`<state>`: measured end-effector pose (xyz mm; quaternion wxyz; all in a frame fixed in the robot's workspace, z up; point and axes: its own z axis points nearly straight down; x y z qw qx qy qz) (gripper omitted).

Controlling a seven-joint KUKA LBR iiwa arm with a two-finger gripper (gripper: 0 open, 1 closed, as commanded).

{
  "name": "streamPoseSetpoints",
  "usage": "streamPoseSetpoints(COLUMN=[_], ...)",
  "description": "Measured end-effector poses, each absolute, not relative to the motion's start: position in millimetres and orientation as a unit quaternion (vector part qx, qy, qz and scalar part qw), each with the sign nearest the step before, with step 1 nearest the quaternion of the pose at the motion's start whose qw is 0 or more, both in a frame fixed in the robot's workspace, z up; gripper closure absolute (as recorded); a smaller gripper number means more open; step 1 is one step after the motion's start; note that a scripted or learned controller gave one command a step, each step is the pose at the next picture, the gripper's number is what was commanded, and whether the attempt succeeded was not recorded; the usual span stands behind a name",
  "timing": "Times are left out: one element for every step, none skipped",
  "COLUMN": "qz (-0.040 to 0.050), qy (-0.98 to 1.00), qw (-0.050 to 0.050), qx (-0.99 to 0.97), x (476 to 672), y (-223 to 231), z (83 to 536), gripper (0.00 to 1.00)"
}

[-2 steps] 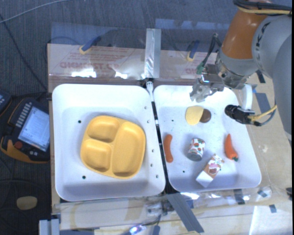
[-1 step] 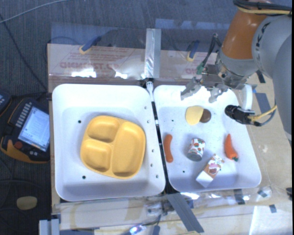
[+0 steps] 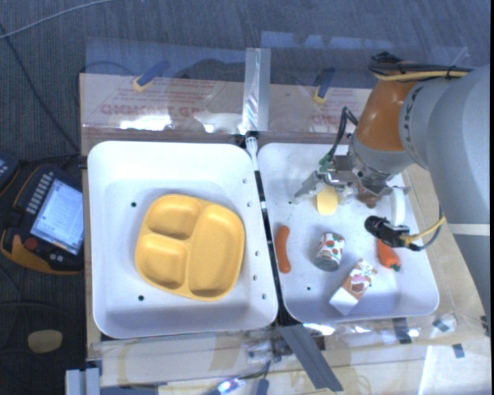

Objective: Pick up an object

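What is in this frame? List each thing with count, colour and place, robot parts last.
Bins: 2, white, side by side on the bench.
Tray: 1, yellow, three compartments, in the left bin.
Sausage: 1, orange-red, right bin, by its left wall.
Can: 1, white with red print, lying in the middle of the right bin.
Carton: 1, white with red print, right bin, near the front.
Carrot: 1, orange, right bin, right side.
Yellow item: 1, pale yellow, right bin, just below the gripper.
Pendant: 1, black and orange with a lit screen, on the floor left of the bench.
Arm: 1, grey with an orange band, reaching in from the right.
Gripper: 1, dark, over the back of the right bin.
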<state>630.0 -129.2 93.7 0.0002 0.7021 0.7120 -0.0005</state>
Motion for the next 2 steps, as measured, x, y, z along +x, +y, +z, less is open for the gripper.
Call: streamPoseSetpoints(qz=[-0.0017,-0.006], qy=[0.712,0.686], qw=[-0.002,-0.005], qx=[0.702,0.728], x=[628.9,665.4], y=[-129,-43], z=[101,180], gripper=[1.0,1.0])
